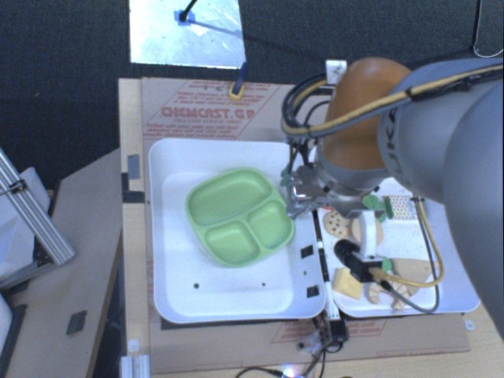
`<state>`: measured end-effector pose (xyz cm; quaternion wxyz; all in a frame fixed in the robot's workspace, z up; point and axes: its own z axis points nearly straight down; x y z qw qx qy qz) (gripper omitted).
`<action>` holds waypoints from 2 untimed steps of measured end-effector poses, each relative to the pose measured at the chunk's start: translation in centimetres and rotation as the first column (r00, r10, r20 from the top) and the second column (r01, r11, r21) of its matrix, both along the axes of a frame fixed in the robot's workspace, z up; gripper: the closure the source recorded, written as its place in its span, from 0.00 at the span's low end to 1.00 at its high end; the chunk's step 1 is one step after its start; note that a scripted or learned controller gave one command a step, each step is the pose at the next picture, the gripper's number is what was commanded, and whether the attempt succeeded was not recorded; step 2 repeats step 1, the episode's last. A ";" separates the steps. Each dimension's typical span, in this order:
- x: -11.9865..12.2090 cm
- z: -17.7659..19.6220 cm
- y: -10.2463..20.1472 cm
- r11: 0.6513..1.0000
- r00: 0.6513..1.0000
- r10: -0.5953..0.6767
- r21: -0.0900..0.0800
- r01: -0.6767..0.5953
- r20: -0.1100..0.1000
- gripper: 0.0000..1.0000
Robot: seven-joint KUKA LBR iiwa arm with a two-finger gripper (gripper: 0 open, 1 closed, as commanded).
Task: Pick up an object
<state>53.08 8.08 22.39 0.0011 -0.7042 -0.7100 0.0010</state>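
1. Spotting the pincer [298, 201] low over the seam between the two bins, under the grey arm [453, 132] and its orange band [362, 109]; not being able to tell whether released or clenched, with the wrist covering it from above.
2. Finding the green divided plate [236, 217] just at 9 o'clock from the pincer, its right rim reaching the pincer's side; touching or merely beside, not being able to tell.
3. Noting the plate lying flat with three compartments facing up, sitting in the middle of the left bin [169, 235].
4. Looking toward 4 o'clock from the pincer and picking out a round speckled cookie [334, 225] in the right bin [466, 296], close to the seam.
5. Going on toward 5 o'clock and meeting a yellow wedge [347, 283] near the right bin's front edge, with a tan flat piece [411, 271] beside it at its 3 o'clock.
6. Catching a small green piece [387, 207] at 3 o'clock from the pincer, sitting against a card with a red dotted pattern [402, 208].
7. Seeing both bins resting on a cardboard sheet with red lettering [206, 113], itself lying on the table [87, 211].
8. Reaching farthest out, toward 11 o'clock, and finding a shiny silver sheet [187, 22] beyond the cardboard.
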 end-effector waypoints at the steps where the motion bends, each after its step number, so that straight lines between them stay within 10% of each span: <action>1: 1.8 -0.8 0.3 1.000 1.000 -0.001 -0.001 0.001 0.002 1.00; 2: 1.8 -0.8 0.3 1.000 1.000 -0.001 -0.001 0.001 0.002 1.00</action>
